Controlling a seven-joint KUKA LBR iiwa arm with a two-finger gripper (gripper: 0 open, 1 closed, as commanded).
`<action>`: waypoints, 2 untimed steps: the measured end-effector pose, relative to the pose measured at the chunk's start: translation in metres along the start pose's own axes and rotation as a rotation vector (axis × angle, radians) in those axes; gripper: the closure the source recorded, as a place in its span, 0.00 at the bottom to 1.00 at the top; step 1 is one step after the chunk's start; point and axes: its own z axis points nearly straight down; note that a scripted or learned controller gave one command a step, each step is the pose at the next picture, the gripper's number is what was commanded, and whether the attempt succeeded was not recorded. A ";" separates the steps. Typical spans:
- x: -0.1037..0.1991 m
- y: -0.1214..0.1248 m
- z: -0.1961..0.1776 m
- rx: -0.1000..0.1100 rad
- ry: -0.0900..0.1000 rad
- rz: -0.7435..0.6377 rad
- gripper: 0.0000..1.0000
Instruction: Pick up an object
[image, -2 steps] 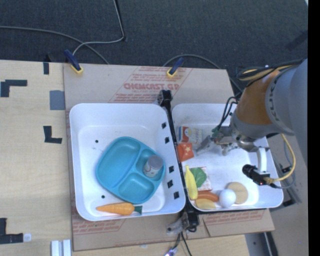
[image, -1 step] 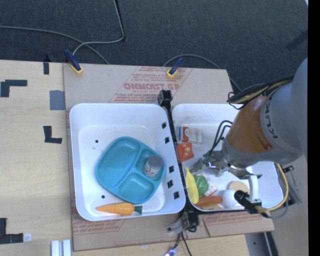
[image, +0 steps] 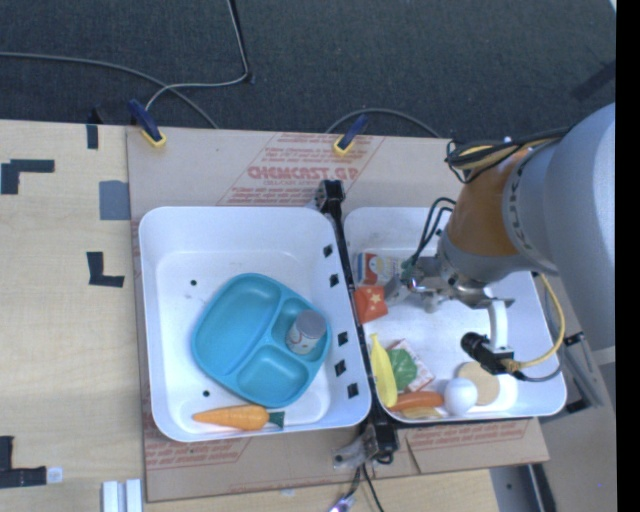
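Over right bin (image: 530, 405), gripper (image: 415, 285) low at upper-left area, just beside orange block (image: 370, 303) and small printed packet (image: 382, 268) — finger state not readable, nothing seen between them. Along same bin's near edge: yellow banana (image: 382, 370), green-printed packet (image: 405, 365), orange carrot-like piece (image: 420, 401), white egg (image: 461, 395), tan round item (image: 483, 385). Left bin (image: 160, 300): blue divided plate (image: 250, 340) with grey cylinder (image: 306, 332) on it — carrot (image: 232, 419) at near wall.

Even, bright overhead light, soft shadows, slightly blurry throughout, bins glare-free
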 end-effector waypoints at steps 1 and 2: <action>0.004 -0.060 0.000 0.003 0.000 0.001 0.00; 0.004 -0.059 -0.010 0.001 -0.001 0.002 1.00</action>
